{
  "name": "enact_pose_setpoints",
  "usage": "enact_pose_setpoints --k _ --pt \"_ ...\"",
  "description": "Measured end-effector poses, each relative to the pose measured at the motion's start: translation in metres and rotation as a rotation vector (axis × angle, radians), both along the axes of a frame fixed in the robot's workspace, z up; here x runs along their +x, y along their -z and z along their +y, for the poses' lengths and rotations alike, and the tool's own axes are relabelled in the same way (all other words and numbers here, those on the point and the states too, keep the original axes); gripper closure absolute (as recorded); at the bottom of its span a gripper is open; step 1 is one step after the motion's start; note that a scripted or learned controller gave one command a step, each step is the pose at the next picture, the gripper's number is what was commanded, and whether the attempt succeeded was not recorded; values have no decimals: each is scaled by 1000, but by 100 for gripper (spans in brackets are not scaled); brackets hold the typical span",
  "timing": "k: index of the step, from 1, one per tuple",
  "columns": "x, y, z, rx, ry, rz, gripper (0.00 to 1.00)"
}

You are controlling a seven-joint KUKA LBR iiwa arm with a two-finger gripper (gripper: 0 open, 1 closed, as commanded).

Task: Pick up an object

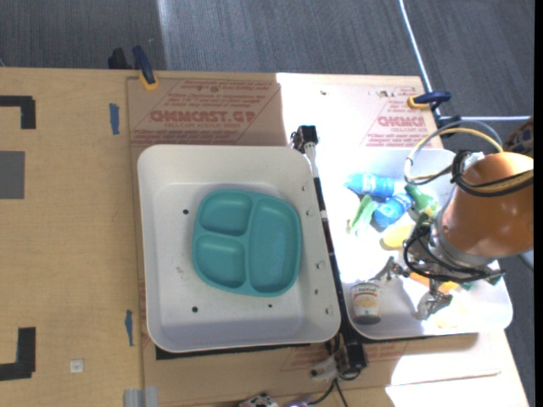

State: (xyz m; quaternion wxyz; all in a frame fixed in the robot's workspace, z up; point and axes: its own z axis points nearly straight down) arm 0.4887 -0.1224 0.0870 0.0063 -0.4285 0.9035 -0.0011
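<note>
The grey-and-orange arm's gripper (428,293) hangs low in the right white bin (488,320), near small objects; its claw state, I cannot tell.

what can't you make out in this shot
- Gripper: open or shut unclear; the arm covers most of it in the camera view.
- Yellow object: partly under the arm, washed out by glare.
- Small jar: label too small to read.
</note>
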Motion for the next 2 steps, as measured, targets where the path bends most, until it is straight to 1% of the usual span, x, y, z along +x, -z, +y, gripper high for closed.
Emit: enact_pose_setpoints --k 1,2 --pt "-3 0 -4 -3 -159 -3 0" --pt "-1 -11 -2 0 -156 -8 100"
